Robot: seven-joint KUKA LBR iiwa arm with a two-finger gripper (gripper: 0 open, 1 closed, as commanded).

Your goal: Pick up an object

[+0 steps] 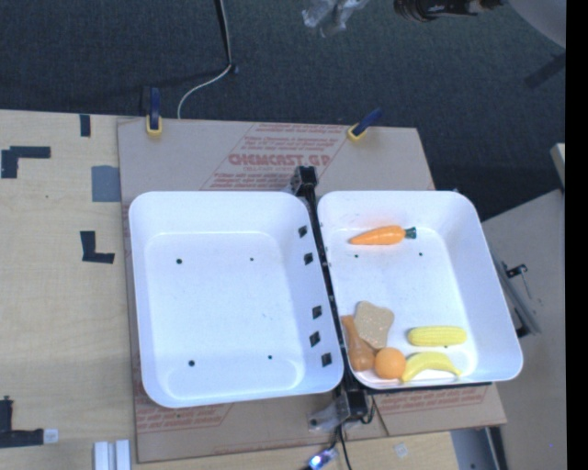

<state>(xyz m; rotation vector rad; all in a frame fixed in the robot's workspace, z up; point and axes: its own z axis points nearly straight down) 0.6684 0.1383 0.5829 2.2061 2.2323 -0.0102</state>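
Nothing picked yet: the gripper (329, 13) hangs blurred at the top edge, grip state impossible to tell. In the right bin (478, 229), the carrot (378, 236) lies alone, apart from 4 clustered items. Next move, I'd judge: descend over the carrot.

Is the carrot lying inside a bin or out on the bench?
Inside. The carrot lies flat on the floor of the right bin, near its far wall, apart from the other food.

Two white bins (220, 386) sit side by side on a cardboard sheet (276, 156) held by two clamps (152, 122).
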